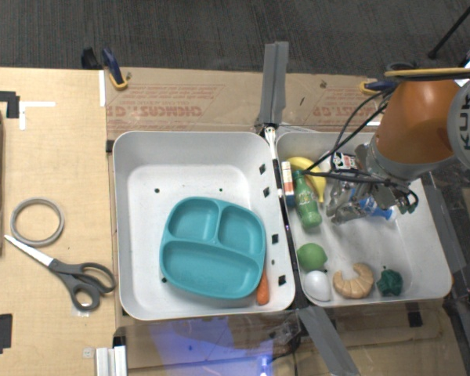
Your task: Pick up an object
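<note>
My gripper (343, 207) hangs low in the right bin (423, 233), just right of a green bottle (307, 203) that lies along the bin's left wall. A yellow banana (301, 165) sits behind the bottle. Along the front of this bin lie a green lime (312, 255), a white egg (317, 285), a tan croissant (354, 280) and a small dark green toy (389, 282). The arm's orange band (419, 124) and its cables hide the bin's back right part. I see nothing clearly held.
The left bin (141, 171) holds a teal divided plate (213, 247) with an orange carrot (262, 290) at its front right. Scissors (70, 273) and a tape roll (37, 220) lie on the wooden bench at the left.
</note>
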Robot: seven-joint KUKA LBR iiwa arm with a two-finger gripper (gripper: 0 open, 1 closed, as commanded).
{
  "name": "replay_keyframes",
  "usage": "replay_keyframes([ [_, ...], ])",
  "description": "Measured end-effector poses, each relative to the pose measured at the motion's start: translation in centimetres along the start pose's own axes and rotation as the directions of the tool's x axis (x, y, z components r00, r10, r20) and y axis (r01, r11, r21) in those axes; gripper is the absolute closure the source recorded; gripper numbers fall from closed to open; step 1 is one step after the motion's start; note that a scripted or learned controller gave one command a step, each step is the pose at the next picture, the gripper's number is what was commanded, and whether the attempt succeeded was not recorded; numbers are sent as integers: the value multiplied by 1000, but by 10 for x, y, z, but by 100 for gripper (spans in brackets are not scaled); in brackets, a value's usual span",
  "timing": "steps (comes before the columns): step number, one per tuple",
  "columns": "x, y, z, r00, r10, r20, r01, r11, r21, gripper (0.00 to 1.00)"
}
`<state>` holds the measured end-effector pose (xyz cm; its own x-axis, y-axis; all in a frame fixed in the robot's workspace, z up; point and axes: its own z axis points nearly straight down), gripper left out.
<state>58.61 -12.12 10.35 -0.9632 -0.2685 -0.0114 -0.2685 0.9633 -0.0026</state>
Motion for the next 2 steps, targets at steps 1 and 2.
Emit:
replay_keyframes([
  [1,-18,-37,11,930,367,-6,-367,930,2,100],
  [2,-18,-36,11,930,367,-6,-367,930,2,0],
])
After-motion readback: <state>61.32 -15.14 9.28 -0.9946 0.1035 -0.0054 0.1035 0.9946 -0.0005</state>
